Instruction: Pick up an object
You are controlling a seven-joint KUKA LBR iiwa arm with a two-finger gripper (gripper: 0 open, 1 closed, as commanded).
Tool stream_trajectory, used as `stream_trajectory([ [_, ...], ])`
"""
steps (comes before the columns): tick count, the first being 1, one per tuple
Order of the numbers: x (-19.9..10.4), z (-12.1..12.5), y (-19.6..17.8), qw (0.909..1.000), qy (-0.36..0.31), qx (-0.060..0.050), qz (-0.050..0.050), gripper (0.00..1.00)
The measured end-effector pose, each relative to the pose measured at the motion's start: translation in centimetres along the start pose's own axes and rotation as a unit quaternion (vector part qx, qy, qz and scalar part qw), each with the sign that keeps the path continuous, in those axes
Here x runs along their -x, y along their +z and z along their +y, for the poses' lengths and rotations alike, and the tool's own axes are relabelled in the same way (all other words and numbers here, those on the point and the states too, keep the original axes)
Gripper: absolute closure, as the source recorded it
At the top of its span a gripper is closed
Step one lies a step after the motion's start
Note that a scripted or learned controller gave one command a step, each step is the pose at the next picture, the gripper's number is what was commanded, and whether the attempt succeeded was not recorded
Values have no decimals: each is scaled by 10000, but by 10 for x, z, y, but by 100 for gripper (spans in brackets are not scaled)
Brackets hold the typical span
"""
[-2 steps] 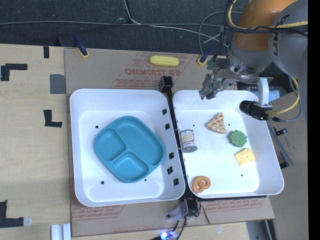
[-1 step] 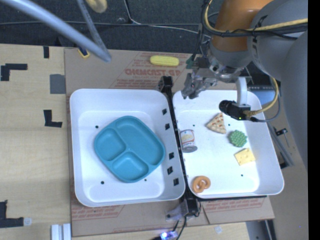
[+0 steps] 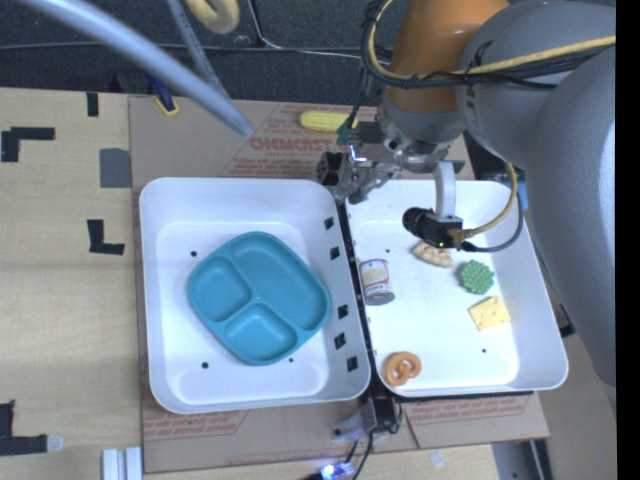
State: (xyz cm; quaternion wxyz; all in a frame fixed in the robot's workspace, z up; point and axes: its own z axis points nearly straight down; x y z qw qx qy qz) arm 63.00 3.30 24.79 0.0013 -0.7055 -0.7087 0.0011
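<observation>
Plainly the pickable things are gathered in the right bin (image 3: 535, 363), where the arm reaching in from the view's right can get at them, and the small can (image 3: 376, 280) serves as the marker for all of it. It stands upright against the bin's inner wall. Below the can in the view lies an orange ring-shaped piece (image 3: 402, 368); to the can's right sit a green knobbly object (image 3: 476, 276) and a yellow wedge (image 3: 489, 313), near each other but apart. A tan scrap (image 3: 435, 256) lies up and to the right of the can, just under a dark fitting on the arm. To the can's left, across the wall, a blue divided tray (image 3: 258, 298) lies flat in the left bin (image 3: 160, 258). The gripper (image 3: 352, 175) hangs above the can, over the far end of the wall between the bins. Whether it is released or clenched cannot be told from this slant, and nothing is seen in its grasp; I judge no object has been chosen yet.
</observation>
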Motion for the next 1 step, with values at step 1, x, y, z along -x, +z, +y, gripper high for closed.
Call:
stream_trajectory([
  [1,-50,-4,19,10000,-4,-4,-2,100],
])
